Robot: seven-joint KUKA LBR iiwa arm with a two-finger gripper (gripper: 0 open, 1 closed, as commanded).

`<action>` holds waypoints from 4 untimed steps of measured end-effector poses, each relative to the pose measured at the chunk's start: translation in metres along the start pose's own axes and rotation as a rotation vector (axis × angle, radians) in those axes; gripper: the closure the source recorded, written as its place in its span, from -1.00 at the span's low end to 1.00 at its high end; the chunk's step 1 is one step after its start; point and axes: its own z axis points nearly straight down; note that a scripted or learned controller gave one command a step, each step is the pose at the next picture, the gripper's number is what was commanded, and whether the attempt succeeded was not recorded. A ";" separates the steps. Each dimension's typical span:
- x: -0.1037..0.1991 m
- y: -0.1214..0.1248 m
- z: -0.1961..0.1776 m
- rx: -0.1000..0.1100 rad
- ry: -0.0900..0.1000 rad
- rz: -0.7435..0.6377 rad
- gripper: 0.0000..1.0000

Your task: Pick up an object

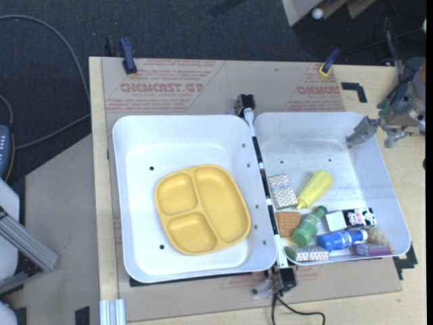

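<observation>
A wooden table [203, 87] carries two white bins, the gripper [369, 133] waiting at the right bin's [304, 134] far corner.

The yellow bottle [314, 188] lies tilted among small packets near the front of that bin. It looks light, stiff and smooth, so across its middle seems best. The gripper holds nothing; how wide it stands, I cannot tell.
</observation>
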 end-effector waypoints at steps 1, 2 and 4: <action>0.056 -0.032 0.074 0.001 0.001 -0.001 -1.00; 0.089 -0.034 0.138 -0.003 -0.002 0.000 -1.00; 0.168 -0.026 0.028 -0.003 0.001 -0.002 1.00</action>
